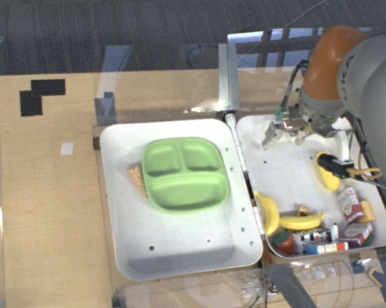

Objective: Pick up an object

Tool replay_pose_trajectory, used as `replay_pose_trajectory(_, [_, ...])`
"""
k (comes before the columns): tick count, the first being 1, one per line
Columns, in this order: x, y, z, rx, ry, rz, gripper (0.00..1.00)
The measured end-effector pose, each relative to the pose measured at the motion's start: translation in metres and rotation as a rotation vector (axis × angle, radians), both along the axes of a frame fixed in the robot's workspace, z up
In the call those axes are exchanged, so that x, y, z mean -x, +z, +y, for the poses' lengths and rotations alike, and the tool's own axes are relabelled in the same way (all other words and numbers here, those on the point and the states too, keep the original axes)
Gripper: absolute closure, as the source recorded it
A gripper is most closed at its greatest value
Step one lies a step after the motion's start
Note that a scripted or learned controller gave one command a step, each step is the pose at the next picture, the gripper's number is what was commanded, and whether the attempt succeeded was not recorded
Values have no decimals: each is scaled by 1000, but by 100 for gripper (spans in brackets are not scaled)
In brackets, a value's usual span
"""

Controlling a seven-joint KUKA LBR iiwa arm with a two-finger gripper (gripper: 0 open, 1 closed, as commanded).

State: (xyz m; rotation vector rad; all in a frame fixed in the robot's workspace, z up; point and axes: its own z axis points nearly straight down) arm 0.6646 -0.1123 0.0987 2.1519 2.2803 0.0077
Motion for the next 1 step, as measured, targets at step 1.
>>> replay_pose_trajectory(1, [44, -8, -72, -17, -168, -5, 0])
